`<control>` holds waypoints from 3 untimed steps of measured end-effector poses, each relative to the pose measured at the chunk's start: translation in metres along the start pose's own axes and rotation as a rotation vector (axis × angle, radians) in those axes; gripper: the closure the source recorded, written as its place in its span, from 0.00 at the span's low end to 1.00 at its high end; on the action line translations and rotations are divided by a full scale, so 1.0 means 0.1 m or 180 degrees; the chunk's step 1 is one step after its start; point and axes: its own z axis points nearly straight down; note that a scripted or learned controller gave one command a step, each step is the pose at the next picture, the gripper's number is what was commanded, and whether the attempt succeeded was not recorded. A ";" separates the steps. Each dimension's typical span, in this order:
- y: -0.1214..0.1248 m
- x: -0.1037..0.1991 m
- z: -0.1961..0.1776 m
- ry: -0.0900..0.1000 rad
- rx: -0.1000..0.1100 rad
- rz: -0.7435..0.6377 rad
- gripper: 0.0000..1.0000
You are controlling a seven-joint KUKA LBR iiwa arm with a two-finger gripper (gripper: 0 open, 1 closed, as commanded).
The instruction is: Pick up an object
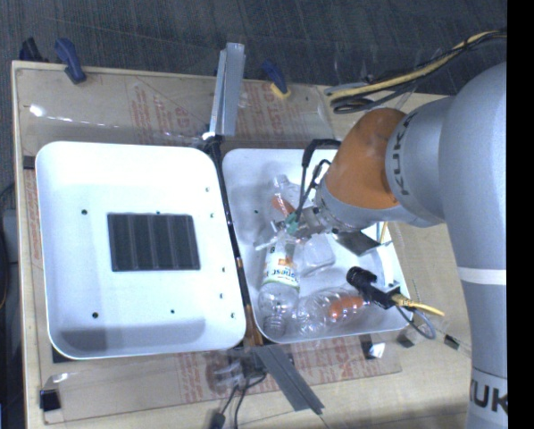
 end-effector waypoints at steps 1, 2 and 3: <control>0.87 -0.12 0.11 0.0082 0.0096 -0.0199 0.00; 0.87 -0.12 0.11 0.0082 0.0095 -0.0199 0.00; 0.46 0.10 0.07 0.0075 0.0075 -0.0611 0.00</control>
